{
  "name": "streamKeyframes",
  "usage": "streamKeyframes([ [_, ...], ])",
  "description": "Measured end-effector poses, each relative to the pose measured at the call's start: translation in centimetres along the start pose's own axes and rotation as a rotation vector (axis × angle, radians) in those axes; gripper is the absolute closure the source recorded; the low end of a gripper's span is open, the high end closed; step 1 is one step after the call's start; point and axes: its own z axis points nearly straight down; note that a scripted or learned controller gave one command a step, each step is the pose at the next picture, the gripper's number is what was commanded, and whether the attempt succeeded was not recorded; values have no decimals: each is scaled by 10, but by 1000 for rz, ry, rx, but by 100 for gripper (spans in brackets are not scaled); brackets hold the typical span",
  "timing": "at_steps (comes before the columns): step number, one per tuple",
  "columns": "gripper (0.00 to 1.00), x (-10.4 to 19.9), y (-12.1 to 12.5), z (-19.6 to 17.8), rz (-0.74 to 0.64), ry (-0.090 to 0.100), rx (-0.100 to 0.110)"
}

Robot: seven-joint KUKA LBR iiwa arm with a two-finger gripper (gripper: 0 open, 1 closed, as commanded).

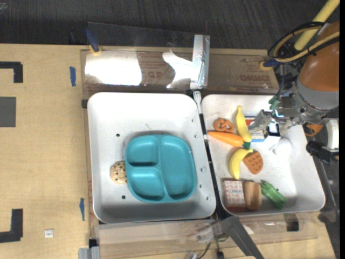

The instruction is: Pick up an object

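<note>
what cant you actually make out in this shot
- Camera view: the round speckled cookie is partly hidden under the teal divided plastic tray.
- Gripper: blurred against clutter, so its state is unclear.
- Small blue-and-white item beside the yellow banana: too small to identify.
- Grey arm: cut off by the right edge.

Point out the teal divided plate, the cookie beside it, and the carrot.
teal divided plate (160, 167): camera view, on the ridge where its compartments meet.
cookie (118, 172): camera view, on its visible left half.
carrot (226, 138): camera view, mid-length of its orange body.
</note>
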Motion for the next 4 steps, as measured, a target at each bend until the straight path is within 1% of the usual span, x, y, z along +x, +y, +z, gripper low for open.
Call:
streamKeyframes([
  [1, 0, 28, -43, 111, 33, -3, -15],
  [2, 0, 16, 12, 120, 182, -3, -18],
  [3, 0, 19, -24, 119, -183, -12, -31],
  [4, 100, 17, -22, 107, -180, -16, -38],
])
